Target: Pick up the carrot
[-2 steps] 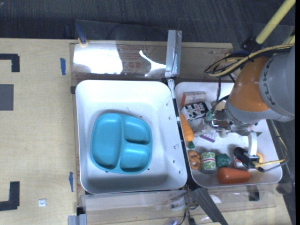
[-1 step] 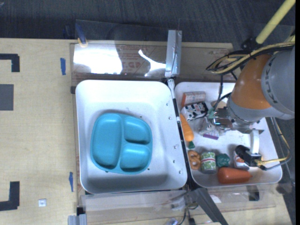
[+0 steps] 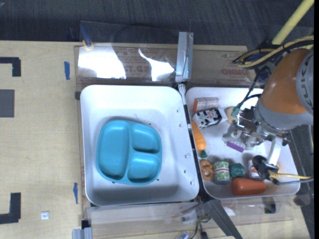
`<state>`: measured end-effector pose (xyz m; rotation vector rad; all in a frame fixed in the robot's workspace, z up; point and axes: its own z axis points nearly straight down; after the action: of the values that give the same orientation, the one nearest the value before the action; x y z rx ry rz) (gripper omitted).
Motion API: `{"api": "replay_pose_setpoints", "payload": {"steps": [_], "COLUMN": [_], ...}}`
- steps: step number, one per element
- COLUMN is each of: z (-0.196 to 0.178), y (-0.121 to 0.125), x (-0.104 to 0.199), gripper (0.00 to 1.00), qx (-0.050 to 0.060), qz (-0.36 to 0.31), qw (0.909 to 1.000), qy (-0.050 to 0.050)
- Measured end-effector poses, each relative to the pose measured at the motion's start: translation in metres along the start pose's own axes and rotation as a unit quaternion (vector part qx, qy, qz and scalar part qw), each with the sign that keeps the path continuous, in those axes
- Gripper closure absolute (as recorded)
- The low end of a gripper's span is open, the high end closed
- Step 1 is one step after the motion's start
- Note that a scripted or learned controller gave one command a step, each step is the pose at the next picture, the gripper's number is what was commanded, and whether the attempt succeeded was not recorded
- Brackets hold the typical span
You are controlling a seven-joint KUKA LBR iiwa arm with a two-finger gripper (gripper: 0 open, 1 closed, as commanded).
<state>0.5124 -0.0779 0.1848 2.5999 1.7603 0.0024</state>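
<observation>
The carrot (image 3: pixel 199 138) lies against the left wall of the right bin (image 3: pixel 294 190), apart from the claw (image 3: pixel 242 133), whose finger state I cannot tell, hovering near the bin's middle.

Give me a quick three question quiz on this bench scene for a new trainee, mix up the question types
1. True or false: the blue divided plate lies in the left bin.
2. The carrot lies: A) against the right bin's left wall, B) on the plate, C) outside both bins.
3. Fill in: the gripper hangs over the ____ bin.

Key: 1 true; 2 A; 3 right.
</observation>
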Motion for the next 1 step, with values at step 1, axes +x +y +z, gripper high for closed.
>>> {"api": "replay_pose_setpoints", "payload": {"steps": [1], "z": [-0.005], "y": [-0.0097], "x": [-0.0364], "gripper": [1.0], "qx": [0.001], "qz": [0.175], "qw": [0.9845], "qy": [-0.001]}}
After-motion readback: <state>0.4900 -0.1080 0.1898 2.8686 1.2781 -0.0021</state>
